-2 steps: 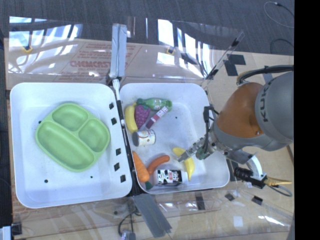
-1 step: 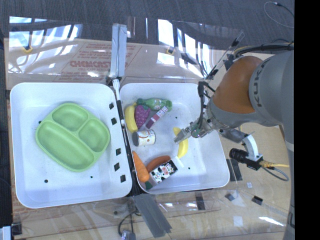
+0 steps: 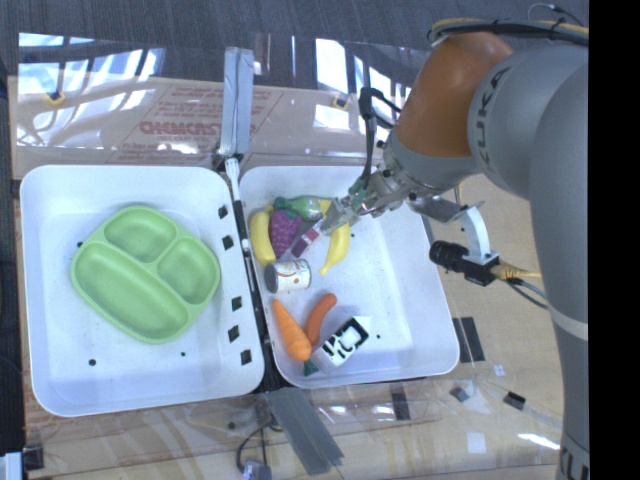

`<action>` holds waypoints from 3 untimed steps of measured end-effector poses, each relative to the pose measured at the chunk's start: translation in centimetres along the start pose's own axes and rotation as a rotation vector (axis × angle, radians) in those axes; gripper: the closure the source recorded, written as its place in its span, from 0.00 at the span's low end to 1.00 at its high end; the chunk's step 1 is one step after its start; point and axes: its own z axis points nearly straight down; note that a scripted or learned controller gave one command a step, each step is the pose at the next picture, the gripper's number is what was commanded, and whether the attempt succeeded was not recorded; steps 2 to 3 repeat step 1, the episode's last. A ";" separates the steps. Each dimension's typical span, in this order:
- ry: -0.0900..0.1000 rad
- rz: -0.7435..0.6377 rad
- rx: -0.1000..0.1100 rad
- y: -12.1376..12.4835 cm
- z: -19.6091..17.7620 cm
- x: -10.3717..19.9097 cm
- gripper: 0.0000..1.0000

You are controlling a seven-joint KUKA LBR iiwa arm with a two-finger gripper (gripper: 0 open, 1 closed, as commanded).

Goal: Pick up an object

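Banana (image 3: 338,248): yellow, curved, slanted in right bin (image 3: 425,308) (beside purple grapes (image 3: 285,230)); tool (image 3: 345,211) above, grip unclear.

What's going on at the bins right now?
The KUKA arm reaches in from the right, with its gripper low over the right bin, among the toy food at the back. It sits close to a yellow banana and purple grapes; I can't tell if anything is grasped. Two carrots, a small can and a black-and-white box lie nearer the front. The left bin holds a green divided plate.
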 end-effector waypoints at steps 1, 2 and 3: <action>-0.001 -0.347 -0.001 5.7 3.6 2.8 1.00; -0.001 -0.347 -0.001 5.7 3.6 2.8 1.00; -0.001 -0.347 -0.001 5.7 3.6 2.8 1.00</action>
